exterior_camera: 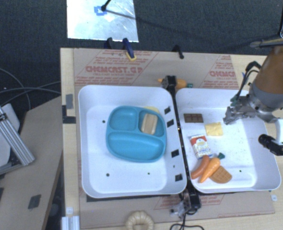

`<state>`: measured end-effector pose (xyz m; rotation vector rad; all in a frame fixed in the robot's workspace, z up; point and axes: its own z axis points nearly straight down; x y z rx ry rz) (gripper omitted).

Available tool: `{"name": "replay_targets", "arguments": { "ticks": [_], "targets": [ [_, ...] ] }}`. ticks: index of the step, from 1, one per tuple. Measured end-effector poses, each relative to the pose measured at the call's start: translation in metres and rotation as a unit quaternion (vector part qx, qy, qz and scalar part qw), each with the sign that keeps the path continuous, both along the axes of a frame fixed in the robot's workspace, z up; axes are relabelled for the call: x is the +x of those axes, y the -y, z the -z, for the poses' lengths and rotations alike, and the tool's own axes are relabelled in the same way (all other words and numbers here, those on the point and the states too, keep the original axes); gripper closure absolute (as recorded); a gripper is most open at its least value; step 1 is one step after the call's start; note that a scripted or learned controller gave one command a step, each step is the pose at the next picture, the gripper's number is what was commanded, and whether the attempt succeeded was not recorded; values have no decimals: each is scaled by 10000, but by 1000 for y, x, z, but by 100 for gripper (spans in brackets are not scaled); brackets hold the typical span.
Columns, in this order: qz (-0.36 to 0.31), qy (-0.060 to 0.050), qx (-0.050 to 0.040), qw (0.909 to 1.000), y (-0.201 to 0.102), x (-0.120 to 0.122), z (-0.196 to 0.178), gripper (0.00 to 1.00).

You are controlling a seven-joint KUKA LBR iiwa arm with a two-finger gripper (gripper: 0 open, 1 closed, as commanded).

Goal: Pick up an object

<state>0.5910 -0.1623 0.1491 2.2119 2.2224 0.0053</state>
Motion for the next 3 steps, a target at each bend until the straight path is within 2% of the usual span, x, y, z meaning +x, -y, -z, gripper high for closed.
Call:
{"name": "replay_targets", "arguments": {
  "ticks": [1,2,3],
  "targets": [
    [3,-4,2,10000,1,-6,-47,100],
    [-1,-3,1,10000,1,-4,-78,100],
    [-24,-15,15,10000,-44,5,-83,100]
  ]
}}
